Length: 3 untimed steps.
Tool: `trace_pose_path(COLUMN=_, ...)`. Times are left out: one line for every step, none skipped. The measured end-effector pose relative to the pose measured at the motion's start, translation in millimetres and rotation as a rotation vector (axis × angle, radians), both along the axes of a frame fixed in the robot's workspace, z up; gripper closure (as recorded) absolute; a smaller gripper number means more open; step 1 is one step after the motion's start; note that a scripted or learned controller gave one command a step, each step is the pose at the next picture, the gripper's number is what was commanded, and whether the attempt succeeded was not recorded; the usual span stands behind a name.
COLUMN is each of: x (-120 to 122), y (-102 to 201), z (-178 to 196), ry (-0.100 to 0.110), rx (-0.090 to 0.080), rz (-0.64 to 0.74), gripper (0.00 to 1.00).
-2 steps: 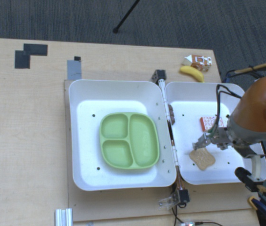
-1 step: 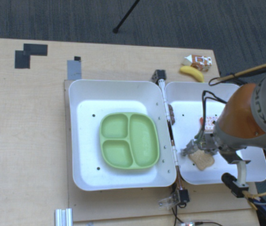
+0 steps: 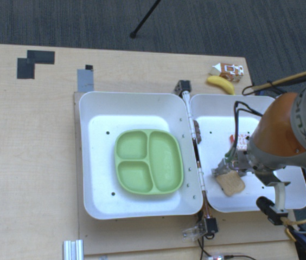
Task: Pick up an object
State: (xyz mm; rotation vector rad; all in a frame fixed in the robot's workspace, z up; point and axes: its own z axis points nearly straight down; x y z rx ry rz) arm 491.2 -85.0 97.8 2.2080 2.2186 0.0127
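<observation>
A tan slice of toast lies near the front left of the right bin. My gripper reaches down right over its upper edge, touching or nearly touching it; the arm's orange band hides the wrist. A small red and white object lies further back in the same bin, partly hidden by the arm. A green three-compartment plate rests in the middle of the left bin.
Behind the right bin, on the bench, lie a banana and a small carton. A metal clamp sits at the back where the bins meet. Cables and a connector run along the front edge.
</observation>
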Motion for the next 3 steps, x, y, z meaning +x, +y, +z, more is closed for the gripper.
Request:
trace_pose_path(x=-3.4, y=59.4, z=86.9, ry=0.01, rx=0.004, rz=0.0, gripper=1.0)
trace_pose_path(x=-4.2, y=151.0, z=86.3, ry=0.013, rx=0.004, rz=0.001, gripper=1.0)
trace_pose_path(x=-2.7, y=150.9, z=96.8, ry=0.009, rx=0.004, rz=0.007, gripper=1.0)
